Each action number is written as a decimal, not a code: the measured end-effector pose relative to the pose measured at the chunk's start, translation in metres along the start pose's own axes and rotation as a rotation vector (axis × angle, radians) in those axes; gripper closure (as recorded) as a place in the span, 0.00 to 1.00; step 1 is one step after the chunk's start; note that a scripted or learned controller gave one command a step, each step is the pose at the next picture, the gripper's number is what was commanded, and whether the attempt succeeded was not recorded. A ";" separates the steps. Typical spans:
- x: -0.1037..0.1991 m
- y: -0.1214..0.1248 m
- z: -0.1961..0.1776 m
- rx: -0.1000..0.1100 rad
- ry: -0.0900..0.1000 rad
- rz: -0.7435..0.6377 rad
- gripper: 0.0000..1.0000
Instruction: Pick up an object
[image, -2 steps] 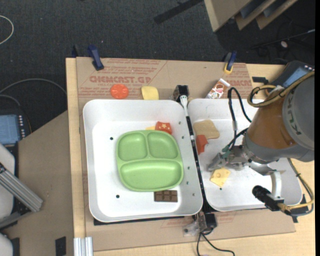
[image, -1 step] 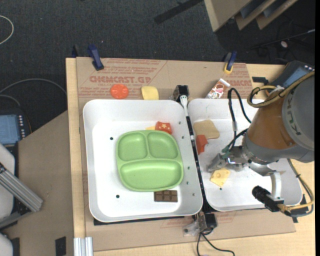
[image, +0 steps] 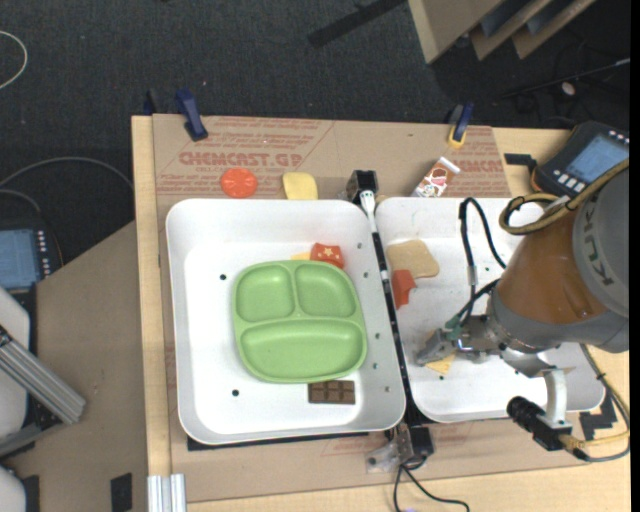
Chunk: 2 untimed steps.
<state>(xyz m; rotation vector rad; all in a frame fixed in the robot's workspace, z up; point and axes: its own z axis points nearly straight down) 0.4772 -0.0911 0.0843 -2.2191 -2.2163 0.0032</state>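
Grey gripper (image: 437, 350) is seen low in the right bin (image: 440, 400), over a yellow piece (image: 438, 366); its grip cannot be told.

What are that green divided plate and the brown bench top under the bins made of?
The green divided plate looks like moulded plastic: even colour, rounded compartment walls, a soft sheen. The bench top looks like cardboard or brown protective paper over a sheet: matte tan with red printed lettering, held by blue clamps. What lies beneath cannot be told.
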 end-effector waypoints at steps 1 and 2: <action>-0.001 0.002 -0.011 -0.007 -0.004 0.001 1.00; 0.069 0.132 -0.108 -0.026 -0.001 -0.014 1.00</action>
